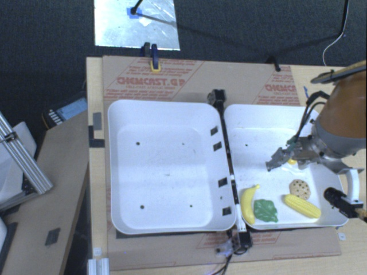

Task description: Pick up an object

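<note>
In the right bin [258,125] my gripper [275,161] hangs low over the middle of the floor, reaching in from the right. A small yellow piece [292,161] peeks out just behind it, mostly hidden by the wrist. Along the bin's front lie a yellow banana [248,204], a green leafy toy [265,210], a round tan cookie [299,188] and a yellow corn cob [302,206]. The cookie sits a little to the front right of the gripper, and nothing is seen held in it.
The left bin [166,165] lies beside the right one, with a black-clipped divider [225,153] between them. A black cable crosses the bench at the back right. A metal plate [136,16] lies on the floor beyond the bench.
</note>
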Controlling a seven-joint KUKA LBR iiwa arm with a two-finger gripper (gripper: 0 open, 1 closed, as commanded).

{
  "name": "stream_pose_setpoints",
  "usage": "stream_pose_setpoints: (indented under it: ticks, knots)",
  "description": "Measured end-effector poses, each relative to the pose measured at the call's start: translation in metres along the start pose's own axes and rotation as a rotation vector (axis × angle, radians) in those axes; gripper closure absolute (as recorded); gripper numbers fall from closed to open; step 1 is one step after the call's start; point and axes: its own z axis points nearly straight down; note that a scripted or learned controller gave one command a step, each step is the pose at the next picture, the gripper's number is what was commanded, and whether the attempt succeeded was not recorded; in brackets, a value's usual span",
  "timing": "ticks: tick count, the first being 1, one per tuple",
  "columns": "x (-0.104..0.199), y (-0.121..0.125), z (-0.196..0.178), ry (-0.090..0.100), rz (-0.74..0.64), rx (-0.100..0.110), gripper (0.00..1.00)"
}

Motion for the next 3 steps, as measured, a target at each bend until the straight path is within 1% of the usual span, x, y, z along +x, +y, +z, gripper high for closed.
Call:
stream_pose_setpoints:
  ticks: [1,2,3]
  knots:
    - [0.059,-0.019,-0.105,0.001,-0.009,-0.011,0.00]
    - [0.134,-0.019,-0.254,0.004,-0.010,-0.021,0.00]
    - [0.177,-0.020,-0.340,0.003,-0.007,-0.012,0.00]
